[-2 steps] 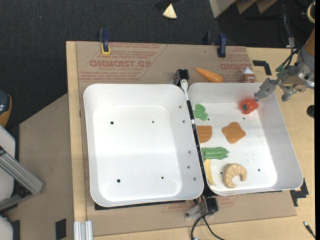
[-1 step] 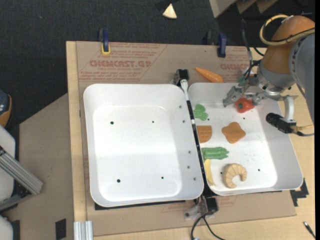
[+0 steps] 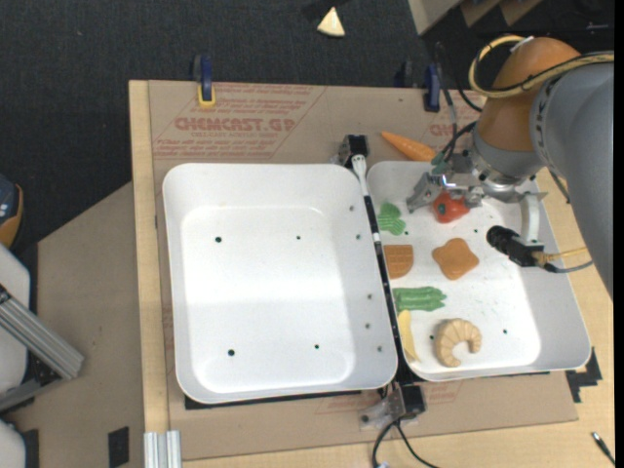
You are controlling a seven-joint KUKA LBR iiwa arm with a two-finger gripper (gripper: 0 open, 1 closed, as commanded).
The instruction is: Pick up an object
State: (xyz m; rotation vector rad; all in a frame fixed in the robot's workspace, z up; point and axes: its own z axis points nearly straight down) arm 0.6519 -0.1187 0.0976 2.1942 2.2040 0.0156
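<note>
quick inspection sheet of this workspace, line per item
surface: brown board bearing the left bin and the right bin.
job's things: in the right bin, a red piece, green leaf, two orange-brown pieces, green strip, croissant, yellow strip.
clutter: carrot on the board behind the right bin.
grippers: hand low over the red piece; grip cannot be judged.
cables: yellow loop on the arm; black lead at the front edge.
surroundings: dark floor; blue clamps.
</note>
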